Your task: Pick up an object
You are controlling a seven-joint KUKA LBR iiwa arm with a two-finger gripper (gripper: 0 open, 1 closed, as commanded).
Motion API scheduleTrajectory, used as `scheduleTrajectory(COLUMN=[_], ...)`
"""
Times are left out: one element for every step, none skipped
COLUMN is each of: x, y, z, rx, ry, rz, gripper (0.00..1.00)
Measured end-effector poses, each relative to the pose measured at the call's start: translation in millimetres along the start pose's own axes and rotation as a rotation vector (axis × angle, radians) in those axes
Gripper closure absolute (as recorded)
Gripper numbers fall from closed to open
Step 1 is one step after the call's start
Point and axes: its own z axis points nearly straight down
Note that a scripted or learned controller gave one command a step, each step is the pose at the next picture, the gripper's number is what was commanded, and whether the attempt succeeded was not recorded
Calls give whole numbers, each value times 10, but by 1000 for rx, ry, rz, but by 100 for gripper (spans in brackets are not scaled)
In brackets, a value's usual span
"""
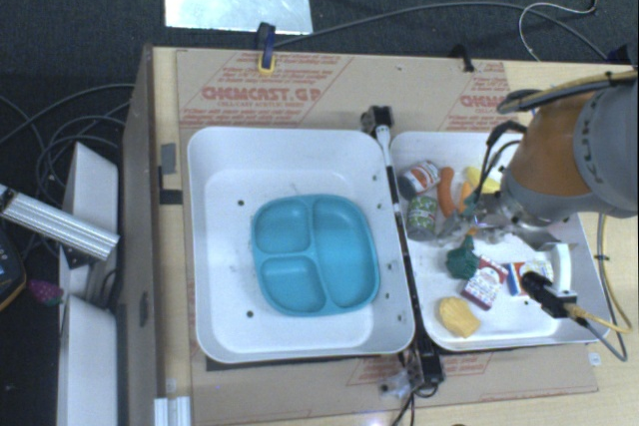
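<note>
Since I cannot tell how my gripper [477, 219] stands, crowding beside the green toy [461, 260] may spoil my grab.

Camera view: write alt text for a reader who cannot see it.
A grey robot arm with an orange band reaches from the right over the right bin, which holds small items including a yellow object, a dark green toy and a small red-and-white carton. The left bin holds a blue divided plate.

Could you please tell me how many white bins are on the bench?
2: the left bin holds a blue divided tray; the right bin holds the small objects.
</note>
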Motion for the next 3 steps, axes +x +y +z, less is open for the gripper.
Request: scheduleTrajectory(x=[119, 122, 729], y=[-477, -462, -304], z=[1, -107, -1007], rx=[0, -4, -3], ry=[0, 1, 0], rz=[0, -2, -3], gripper=[0, 100, 100])
